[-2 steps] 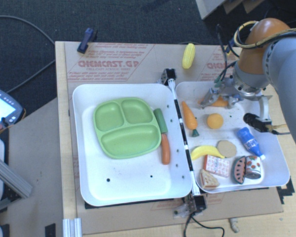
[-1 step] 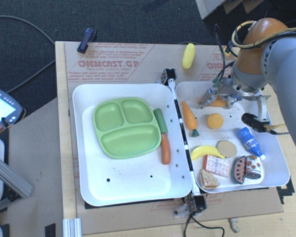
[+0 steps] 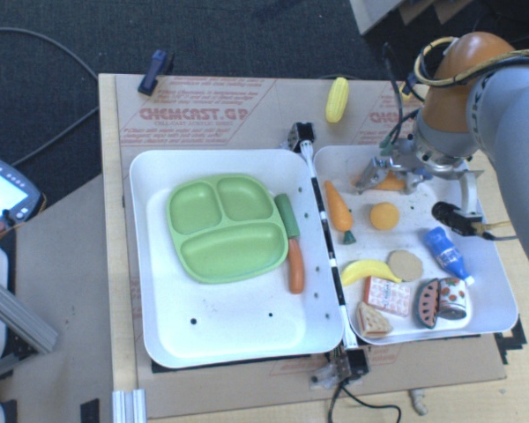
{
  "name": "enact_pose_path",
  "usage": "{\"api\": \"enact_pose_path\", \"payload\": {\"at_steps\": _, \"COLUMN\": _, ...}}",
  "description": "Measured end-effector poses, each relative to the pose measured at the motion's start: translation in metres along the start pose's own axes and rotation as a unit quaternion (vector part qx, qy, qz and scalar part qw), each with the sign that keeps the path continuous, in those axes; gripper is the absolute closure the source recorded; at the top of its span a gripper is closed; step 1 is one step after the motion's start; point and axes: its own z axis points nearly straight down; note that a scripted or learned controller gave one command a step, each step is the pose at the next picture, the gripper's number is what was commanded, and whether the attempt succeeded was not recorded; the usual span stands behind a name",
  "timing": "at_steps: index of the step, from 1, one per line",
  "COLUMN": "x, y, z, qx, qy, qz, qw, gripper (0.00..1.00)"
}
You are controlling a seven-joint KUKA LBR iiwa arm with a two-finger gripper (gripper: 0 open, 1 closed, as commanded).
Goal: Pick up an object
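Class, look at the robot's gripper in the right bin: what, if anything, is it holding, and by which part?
It cannot be told. The gripper sits low over an orange object in the right bin, which it partly hides.

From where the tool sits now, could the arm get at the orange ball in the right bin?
Probably yes. The tool hovers at the back of the right bin, and the orange ball lies just in front of it with bare bin floor all round. The carrot lies apart to one side, so nothing seems to block a descent.

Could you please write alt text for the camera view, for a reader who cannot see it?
The grey arm's gripper hovers low at the top of the right bin, over toy food including a carrot, orange and banana. The left bin holds a green divided plate.
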Motion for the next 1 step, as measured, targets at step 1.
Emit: {"api": "enact_pose_path", "payload": {"at_steps": 1, "x": 0.0091, "y": 0.0001, "z": -0.0002, "qx": 0.0, "qy": 0.0, "qz": 0.0, "qw": 1.0, "gripper": 0.0}}
